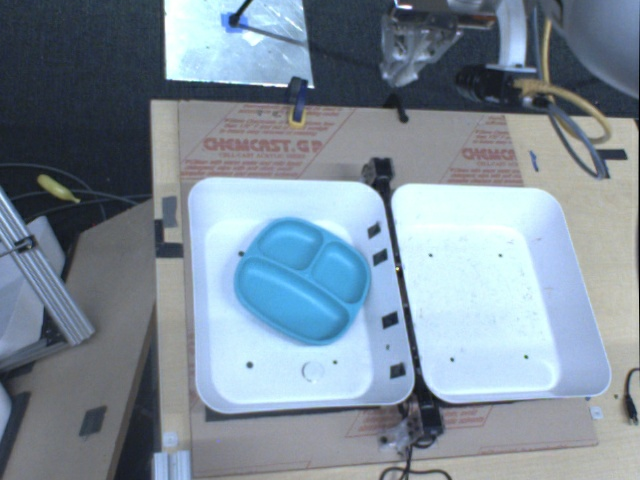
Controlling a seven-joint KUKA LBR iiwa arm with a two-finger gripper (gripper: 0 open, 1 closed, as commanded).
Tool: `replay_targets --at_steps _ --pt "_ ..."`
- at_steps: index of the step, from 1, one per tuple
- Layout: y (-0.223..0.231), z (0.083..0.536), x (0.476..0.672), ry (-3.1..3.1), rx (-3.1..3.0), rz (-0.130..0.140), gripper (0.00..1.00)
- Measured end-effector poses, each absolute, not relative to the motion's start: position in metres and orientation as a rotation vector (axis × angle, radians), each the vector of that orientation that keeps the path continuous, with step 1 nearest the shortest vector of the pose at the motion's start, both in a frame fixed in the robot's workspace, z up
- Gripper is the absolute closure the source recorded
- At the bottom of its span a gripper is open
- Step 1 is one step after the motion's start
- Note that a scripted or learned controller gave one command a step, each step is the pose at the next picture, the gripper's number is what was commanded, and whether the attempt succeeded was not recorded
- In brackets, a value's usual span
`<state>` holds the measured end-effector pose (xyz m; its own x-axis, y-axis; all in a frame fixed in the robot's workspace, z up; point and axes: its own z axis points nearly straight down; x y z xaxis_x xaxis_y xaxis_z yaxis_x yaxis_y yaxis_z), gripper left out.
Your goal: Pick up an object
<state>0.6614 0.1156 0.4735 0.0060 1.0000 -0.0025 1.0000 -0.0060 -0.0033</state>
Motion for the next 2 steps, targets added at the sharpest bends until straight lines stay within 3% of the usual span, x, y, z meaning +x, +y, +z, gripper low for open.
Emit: replay_targets --at_steps 1,2 --pt "0.239 0.455 0.667 -2.235 -2.203 -0.005 1.00" --pt "0.215 0.541 0.668 -2.226 -2.224 -0.015 1.00"
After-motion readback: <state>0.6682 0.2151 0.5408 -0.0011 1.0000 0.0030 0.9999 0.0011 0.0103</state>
